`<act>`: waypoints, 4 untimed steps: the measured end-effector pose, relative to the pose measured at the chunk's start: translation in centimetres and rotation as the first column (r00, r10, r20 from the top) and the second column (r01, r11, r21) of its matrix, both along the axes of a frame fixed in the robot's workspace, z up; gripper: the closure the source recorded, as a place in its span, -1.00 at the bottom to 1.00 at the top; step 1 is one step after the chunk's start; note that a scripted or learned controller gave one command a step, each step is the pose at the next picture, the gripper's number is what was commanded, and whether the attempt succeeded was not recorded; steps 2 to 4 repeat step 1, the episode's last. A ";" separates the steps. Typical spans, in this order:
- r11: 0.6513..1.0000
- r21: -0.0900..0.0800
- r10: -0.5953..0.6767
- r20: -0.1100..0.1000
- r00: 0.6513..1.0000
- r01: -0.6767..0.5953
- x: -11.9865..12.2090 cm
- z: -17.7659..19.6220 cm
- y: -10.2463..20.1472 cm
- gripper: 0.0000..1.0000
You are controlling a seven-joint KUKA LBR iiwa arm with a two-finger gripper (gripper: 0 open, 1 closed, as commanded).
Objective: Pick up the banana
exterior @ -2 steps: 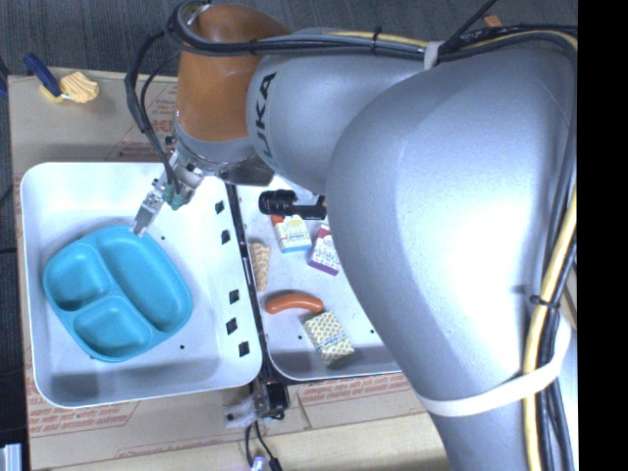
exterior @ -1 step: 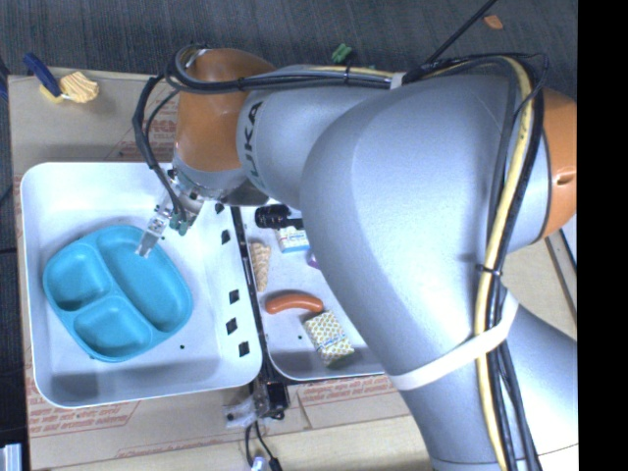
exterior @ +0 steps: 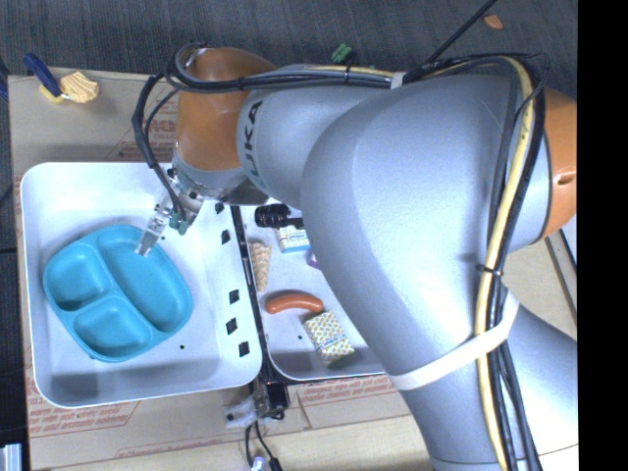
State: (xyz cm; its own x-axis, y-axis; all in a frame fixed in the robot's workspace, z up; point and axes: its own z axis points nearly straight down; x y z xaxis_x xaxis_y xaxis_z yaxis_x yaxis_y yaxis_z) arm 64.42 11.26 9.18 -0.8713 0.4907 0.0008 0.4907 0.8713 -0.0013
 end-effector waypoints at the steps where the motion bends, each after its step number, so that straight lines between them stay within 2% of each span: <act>1: 1.000 0.000 0.000 0.000 1.000 0.000 0.0 0.0 0.0 -1.00; 4: 1.000 0.000 0.000 0.000 1.000 0.000 0.0 0.0 0.0 -1.00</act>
